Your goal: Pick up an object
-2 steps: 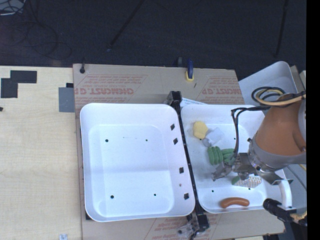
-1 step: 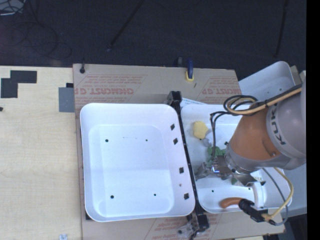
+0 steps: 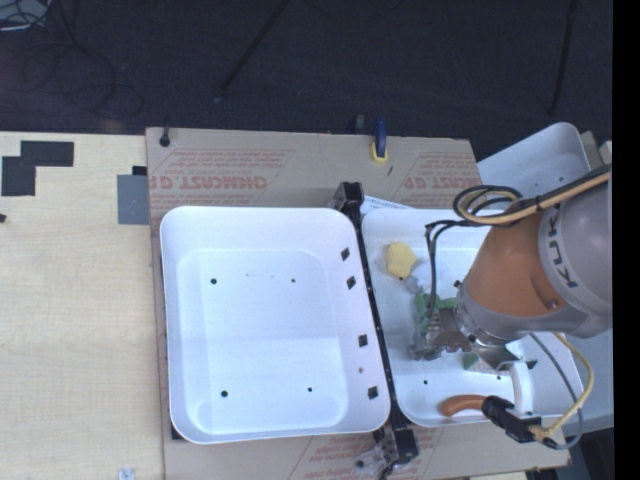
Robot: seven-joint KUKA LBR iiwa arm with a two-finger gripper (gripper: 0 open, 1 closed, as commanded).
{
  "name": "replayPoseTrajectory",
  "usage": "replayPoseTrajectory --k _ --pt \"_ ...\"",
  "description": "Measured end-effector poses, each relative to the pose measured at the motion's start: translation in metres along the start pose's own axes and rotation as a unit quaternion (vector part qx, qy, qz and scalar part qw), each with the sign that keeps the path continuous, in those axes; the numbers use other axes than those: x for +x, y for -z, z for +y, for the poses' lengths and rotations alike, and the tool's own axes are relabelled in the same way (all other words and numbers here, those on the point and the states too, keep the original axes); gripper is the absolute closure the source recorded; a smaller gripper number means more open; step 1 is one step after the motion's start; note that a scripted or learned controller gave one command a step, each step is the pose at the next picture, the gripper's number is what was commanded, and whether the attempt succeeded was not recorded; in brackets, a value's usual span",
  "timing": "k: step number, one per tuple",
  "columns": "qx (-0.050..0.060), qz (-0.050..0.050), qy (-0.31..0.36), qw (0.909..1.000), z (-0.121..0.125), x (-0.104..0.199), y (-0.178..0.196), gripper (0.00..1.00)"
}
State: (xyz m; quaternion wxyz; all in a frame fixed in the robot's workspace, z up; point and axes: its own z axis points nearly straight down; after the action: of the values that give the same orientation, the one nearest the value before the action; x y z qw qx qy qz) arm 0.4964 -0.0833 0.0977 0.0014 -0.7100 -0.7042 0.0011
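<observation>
End effector [image 3: 432,340] low in the right bin [image 3: 400,398] over a green item [image 3: 428,303], grip state unreadable; yellow lump [image 3: 400,260] near the bin's far-left corner looks light, soft, roundish with no clear axis; orange piece [image 3: 462,405] lies along the near edge, likely stiff, best pinched mid-length.

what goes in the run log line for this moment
arm: over right bin | gripper: low by green item | yellow item: loose | held: unconfirmed

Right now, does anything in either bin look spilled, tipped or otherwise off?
Nothing stands out. The right bin holds a yellow object, a green one and an orange one, all lying loose inside it. The gripper is low over that bin.
</observation>
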Motion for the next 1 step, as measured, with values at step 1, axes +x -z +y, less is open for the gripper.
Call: replayPoseTrajectory --k 1 --pt "-0.005 0.001 0.009 0.9999 0.0236 0.0848 0.0952 1.0"
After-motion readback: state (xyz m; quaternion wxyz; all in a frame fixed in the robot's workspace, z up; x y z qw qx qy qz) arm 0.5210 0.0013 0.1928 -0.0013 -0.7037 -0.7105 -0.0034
